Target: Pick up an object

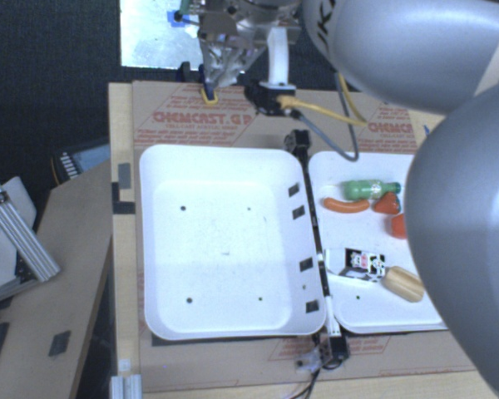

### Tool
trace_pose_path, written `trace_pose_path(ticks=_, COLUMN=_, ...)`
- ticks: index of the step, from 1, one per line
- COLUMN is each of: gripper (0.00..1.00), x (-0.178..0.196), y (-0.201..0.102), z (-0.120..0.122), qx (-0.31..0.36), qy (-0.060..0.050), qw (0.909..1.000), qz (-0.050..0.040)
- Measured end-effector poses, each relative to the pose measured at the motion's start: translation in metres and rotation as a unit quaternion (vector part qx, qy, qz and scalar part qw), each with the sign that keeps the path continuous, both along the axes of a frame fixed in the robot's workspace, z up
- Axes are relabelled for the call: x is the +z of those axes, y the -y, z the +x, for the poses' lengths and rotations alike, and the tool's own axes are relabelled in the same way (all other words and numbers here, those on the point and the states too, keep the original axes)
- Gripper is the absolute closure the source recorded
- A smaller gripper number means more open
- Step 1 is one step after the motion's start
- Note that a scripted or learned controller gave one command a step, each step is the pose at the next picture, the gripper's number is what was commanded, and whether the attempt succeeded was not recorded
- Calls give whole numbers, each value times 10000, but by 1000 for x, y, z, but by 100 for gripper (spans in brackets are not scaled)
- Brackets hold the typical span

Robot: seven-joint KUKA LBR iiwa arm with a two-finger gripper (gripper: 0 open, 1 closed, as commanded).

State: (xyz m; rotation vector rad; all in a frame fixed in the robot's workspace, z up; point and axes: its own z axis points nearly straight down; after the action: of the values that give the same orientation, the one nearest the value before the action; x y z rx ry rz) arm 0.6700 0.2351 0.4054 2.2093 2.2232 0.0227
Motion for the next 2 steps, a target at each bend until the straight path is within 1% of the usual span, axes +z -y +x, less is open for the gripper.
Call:
trace_pose_path(ticks=1, gripper=100, x=-137, y=1, z=-2, qx=-26, qy=-100, qw=9999, qz=-31)
trace_pose_path(ticks=2, gripper=100, x=0, y=1, z=-1, qx=-9, qy=-5, qw=10000, qz=0)
